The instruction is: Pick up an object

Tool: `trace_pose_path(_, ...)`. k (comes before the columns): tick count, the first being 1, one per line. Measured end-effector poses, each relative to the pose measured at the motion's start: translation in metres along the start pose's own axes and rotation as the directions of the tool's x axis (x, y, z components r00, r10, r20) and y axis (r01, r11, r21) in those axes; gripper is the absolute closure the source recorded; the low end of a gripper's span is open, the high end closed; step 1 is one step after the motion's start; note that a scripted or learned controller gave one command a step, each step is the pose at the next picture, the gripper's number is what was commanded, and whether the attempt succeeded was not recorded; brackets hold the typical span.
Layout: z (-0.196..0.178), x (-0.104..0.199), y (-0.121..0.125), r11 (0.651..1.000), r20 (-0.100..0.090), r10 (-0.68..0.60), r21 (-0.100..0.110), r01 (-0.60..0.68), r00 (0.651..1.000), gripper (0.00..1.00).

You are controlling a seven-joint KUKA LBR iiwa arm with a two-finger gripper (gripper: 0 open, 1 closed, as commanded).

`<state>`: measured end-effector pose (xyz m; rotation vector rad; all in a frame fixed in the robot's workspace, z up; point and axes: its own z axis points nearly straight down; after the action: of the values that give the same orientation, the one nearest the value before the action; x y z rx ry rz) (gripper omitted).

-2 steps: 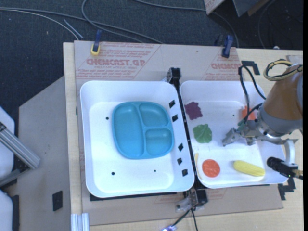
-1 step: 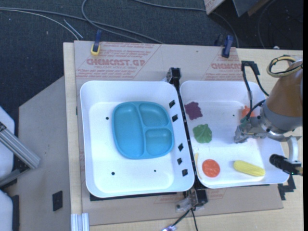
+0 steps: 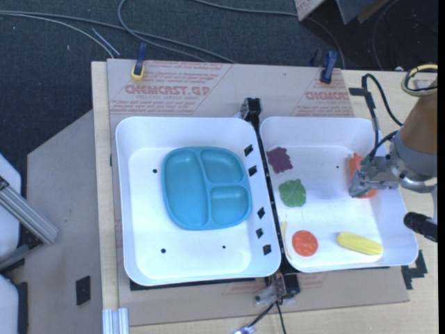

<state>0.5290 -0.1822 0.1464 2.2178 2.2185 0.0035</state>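
While I'm reaching in from the right side of the camera view, my hand (image 3: 363, 185) is down low at the right wall of the right bin (image 3: 316, 125), and honestly I can't tell whether it's spread or pressed together, it's just a grey blob from up here. There's an orange-red object (image 3: 356, 163) poking out right against my hand, partly hidden by it, so no idea if I've actually got it or I'm just touching it.

Rest of that bin: purple piece (image 3: 279, 159) near the left wall toward the back, green lumpy thing (image 3: 293, 193) just in front of it, a round red-orange one (image 3: 304, 243) closer to the front, and a yellow corn-looking object (image 3: 359, 243) at the front right, well apart from my hand.

Left bin (image 3: 132, 207) has a blue divided plate (image 3: 206, 187) sitting flat roughly in the middle, three compartments. Both bins sit side by side on the surface (image 3: 174, 89), on a board with red lettering held by a yellow clamp (image 3: 139, 69) and a blue clamp (image 3: 328, 67) at the back edge.
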Motion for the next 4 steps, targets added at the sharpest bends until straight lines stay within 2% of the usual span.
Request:
trace_pose_path(2, -0.097, -0.002, -0.009, 1.000, 0.000, -0.001, 0.000, 0.001, 1.000, 1.00)
trace_pose_path(3, -0.086, 0.049, 0.001, 1.000, -0.005, -0.006, 0.006, 0.006, 1.000, 1.00)
trace_pose_path(4, -0.088, 0.096, -0.001, 1.000, -0.005, -0.005, 0.007, 0.005, 1.000, 1.00)
